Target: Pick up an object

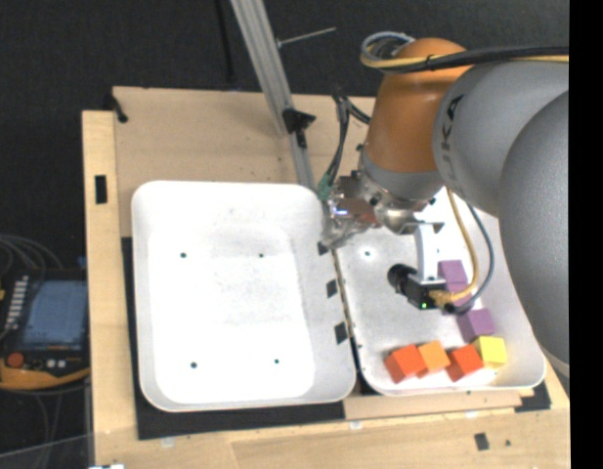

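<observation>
Overhead, the grey arm with its orange band reaches into the right shallow white bin, with its two-finger gripper at that bin's far left corner; its opening cannot be told. Small blocks lie along the bin's near right side: two purple cubes, a yellow cube and three orange-red blocks, while the left white bin sits alongside.
</observation>
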`<state>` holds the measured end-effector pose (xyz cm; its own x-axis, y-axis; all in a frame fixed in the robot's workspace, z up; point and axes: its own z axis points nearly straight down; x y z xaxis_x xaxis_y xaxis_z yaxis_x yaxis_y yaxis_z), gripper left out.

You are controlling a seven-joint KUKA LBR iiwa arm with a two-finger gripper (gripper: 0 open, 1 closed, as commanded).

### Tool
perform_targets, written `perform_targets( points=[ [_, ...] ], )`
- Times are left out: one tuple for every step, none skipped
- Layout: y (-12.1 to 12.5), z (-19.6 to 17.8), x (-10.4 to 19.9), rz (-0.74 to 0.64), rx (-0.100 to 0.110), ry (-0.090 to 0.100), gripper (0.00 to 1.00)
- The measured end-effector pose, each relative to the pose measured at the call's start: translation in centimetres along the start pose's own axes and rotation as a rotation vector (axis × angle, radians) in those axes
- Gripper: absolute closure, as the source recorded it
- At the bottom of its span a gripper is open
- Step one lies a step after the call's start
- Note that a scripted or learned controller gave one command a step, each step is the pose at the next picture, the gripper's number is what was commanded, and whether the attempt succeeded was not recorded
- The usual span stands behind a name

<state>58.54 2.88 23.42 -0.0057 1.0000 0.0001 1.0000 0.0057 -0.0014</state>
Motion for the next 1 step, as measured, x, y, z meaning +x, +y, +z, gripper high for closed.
perform_targets(
  points=[
    [-0.78,-0.49,5.45,-0.002,-0.002,0.002,1.0]
  ],
)
